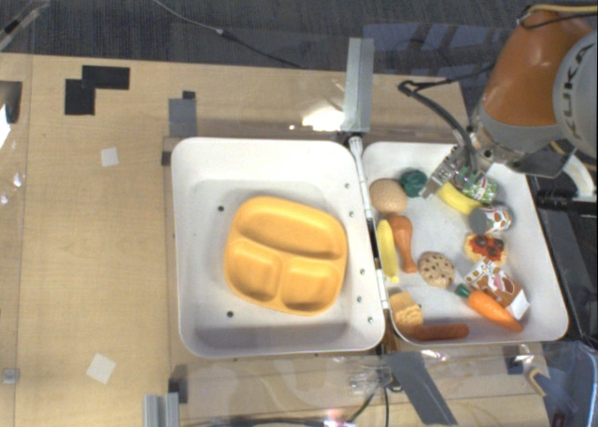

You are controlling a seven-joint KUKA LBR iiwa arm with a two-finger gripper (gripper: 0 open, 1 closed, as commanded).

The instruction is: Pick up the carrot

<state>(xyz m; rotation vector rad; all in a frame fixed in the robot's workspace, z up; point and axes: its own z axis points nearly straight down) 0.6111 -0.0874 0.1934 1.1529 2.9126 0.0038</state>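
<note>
The left shallow white bin point(187, 229) held a yellow plastic divided tray point(285, 252), the right white bin point(551, 304) held the orange toy carrot point(492, 308) near its front right corner among other toy foods, and the gripper point(458, 171) hung over its back part, where I could not tell its opening.

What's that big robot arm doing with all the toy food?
The robot arm is reaching in over the right bin, which is full of toy food. Its claw sits near the top of that bin, beside a yellow banana. The carrot it is meant to pick up lies at the other end, near the bottom edge, untouched. The left bin holds a yellow divided plate.
</note>
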